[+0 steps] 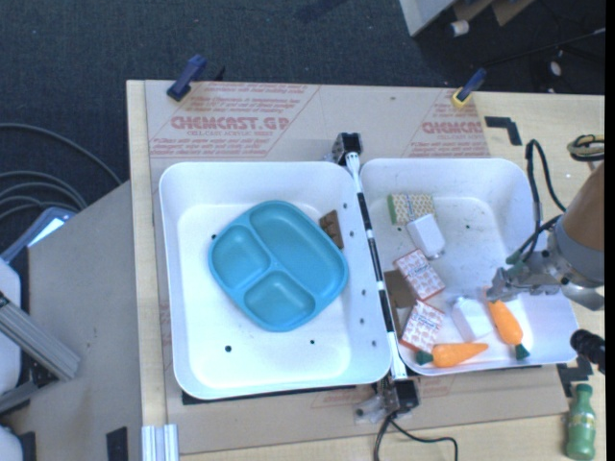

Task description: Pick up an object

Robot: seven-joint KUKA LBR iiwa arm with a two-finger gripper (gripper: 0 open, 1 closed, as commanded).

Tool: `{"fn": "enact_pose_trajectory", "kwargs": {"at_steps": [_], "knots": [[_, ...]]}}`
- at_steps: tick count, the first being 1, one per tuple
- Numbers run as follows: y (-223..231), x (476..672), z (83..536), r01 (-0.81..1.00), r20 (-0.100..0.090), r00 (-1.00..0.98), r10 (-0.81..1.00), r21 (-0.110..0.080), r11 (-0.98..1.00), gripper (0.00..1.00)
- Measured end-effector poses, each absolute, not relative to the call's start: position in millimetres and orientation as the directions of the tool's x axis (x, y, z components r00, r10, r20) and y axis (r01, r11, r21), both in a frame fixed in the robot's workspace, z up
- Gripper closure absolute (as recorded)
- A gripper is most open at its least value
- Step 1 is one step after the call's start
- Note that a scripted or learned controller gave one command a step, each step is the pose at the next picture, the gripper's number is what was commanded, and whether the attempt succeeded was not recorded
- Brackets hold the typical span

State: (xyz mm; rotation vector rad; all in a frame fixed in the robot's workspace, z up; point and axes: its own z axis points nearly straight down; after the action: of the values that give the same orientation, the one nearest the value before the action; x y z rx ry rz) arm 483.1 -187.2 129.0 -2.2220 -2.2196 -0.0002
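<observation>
The right bin (480, 176) holds several small items. An orange toy carrot (506, 323) lies near its right front, and a second carrot (459, 353) rests against the front wall. Two red-and-white packets (420, 275) (423, 325) lie left of them, with a white block (426, 233) and a green-patterned packet (411, 205) farther back. A pale grey piece (466, 317) sits between the carrots. My gripper (514, 284) reaches in from the right, low over the bin floor, just behind the right carrot. Nothing shows in its grasp.
The left bin (183, 209) holds a blue divided plate (277, 264) and a small brown object (332, 227) near the divider. A green bottle (579, 425) stands outside the right bin's front corner. Cables run along the bench's right side (531, 161).
</observation>
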Motion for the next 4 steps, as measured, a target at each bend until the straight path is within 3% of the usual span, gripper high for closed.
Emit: {"fn": "enact_pose_trajectory", "kwargs": {"at_steps": [1,2,4], "knots": [[-152,479.1,148,1.0,0.001,-0.001,1.0,-0.001,0.001,1.0],[-161,495.7,170,1.0,0.0,0.0,1.0,0.0,0.0,1.0],[-159,531.3,150,1.0,-0.001,0.0,1.0,0.001,0.0,1.0]]}}
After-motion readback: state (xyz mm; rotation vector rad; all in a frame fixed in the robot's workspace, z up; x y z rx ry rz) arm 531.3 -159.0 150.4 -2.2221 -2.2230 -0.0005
